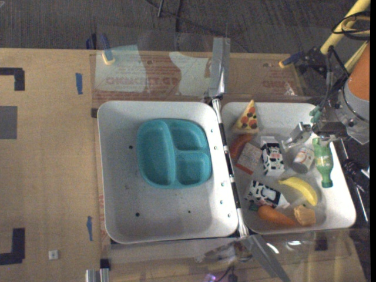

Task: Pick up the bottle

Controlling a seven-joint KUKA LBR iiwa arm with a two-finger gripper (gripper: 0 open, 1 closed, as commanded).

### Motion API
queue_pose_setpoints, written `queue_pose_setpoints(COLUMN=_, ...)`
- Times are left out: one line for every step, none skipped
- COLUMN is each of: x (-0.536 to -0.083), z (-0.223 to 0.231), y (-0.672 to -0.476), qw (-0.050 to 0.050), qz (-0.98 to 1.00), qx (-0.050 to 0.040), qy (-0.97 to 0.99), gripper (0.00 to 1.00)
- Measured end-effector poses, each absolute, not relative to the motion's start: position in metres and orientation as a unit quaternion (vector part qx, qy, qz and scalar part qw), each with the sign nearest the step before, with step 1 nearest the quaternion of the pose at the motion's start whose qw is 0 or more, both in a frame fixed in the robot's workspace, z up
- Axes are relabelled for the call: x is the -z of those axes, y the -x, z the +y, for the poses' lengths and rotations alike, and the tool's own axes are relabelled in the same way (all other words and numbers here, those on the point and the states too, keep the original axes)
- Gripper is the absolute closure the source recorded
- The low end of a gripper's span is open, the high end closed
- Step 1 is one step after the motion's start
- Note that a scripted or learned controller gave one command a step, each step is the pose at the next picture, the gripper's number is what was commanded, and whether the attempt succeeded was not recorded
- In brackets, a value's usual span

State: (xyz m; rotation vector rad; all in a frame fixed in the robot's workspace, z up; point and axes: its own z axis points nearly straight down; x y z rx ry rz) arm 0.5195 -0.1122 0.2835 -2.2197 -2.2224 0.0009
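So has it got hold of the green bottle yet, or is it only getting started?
Done: the arm has reached over the right bin, its gripper sitting just left of the green bottle. In hand: nothing that I can see; the bottle lies among the toy food, next to the banana. Left: closing on the bottle and lifting it.
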Motion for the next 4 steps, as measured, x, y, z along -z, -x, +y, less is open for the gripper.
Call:
queue_pose_setpoints(x=-0.332, z=-0.197, y=-0.553, qw=-0.002, qz=-0.669, qx=0.0003, qy=0.743, gripper=0.00)
queue_pose_setpoints(x=-0.396, z=-0.108, y=-0.574, qw=-0.001, qz=-0.534, qx=0.0002, qy=0.845, gripper=0.00)
queue_pose_setpoints(x=-0.406, z=-0.107, y=-0.575, qw=-0.002, qz=-0.536, qx=0.0003, qy=0.844, gripper=1.00)
queue_pose_setpoints(x=-0.244, z=-0.120, y=-0.488, qw=0.001, qz=-0.520, qx=-0.0007, qy=0.854, gripper=1.00)
